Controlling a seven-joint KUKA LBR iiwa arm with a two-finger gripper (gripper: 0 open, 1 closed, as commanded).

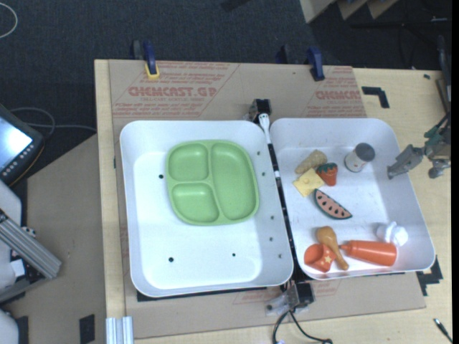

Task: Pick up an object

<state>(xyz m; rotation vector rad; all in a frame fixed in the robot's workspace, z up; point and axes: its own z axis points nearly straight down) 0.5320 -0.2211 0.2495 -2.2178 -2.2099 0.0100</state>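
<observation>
The right bin (pixel 373 131) holds several toy foods. A tan cracker (pixel 310 161), a strawberry (pixel 328 173) and a yellow cheese wedge (pixel 306 185) sit near its left wall. A watermelon slice (pixel 332 205) lies in the middle. Toward the front are a drumstick (pixel 330 242), a red piece (pixel 315 257), an orange carrot (pixel 370 251) and a small white item (pixel 393 232). A grey can (pixel 360 156) stands at the back right. My gripper (pixel 422 166) hangs over the bin's right rim, open, with nothing between its fingers, to the right of the can.
The left bin (pixel 143 213) holds a green divided plate (pixel 213 181) at its back half. Blue clamps (pixel 150 57) (pixel 314 61) pin the cardboard board at the far edge. A metal frame (pixel 21 242) sits at the left.
</observation>
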